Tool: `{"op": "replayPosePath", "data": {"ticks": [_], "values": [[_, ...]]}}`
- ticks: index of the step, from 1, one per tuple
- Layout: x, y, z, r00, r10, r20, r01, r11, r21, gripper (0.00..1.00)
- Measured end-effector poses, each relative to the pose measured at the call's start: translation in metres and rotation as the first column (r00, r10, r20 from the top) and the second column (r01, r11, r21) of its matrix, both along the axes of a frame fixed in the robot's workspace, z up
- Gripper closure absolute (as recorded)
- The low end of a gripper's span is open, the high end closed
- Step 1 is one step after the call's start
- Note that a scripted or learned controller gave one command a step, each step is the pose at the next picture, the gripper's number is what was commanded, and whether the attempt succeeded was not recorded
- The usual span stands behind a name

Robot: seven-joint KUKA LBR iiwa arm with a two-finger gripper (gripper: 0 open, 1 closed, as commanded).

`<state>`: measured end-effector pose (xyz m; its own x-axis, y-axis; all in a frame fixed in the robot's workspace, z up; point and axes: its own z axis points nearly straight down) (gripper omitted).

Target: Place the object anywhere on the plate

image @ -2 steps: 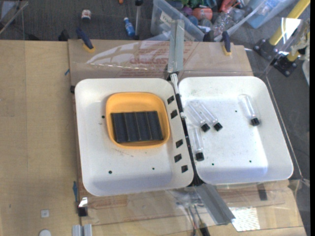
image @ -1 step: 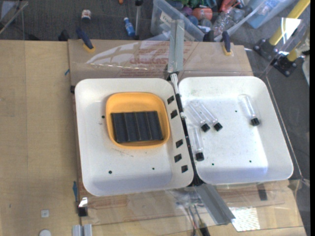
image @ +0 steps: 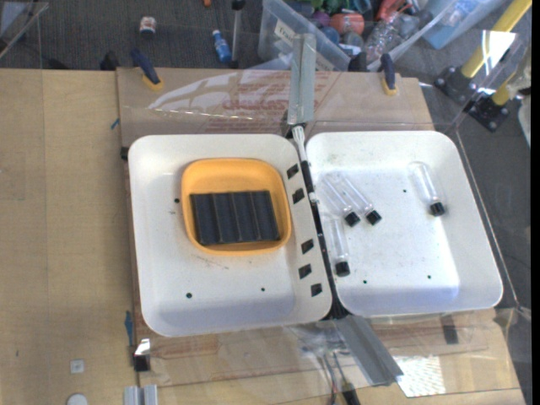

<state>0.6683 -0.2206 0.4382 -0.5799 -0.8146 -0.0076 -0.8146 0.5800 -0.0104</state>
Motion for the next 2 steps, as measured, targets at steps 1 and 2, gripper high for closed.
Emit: {"op": "replayPosePath", "data": {"ticks": [1,2], "values": [[-0.0002,-0.0006,-0.0004,0.966,0.26,-0.001,-0.26,0.966,-0.002,1.0],[-0.0003,-0.0008,-0.0008,0.837,0.548,-0.002,-0.548,0.837,-0.004,1.0]]}}
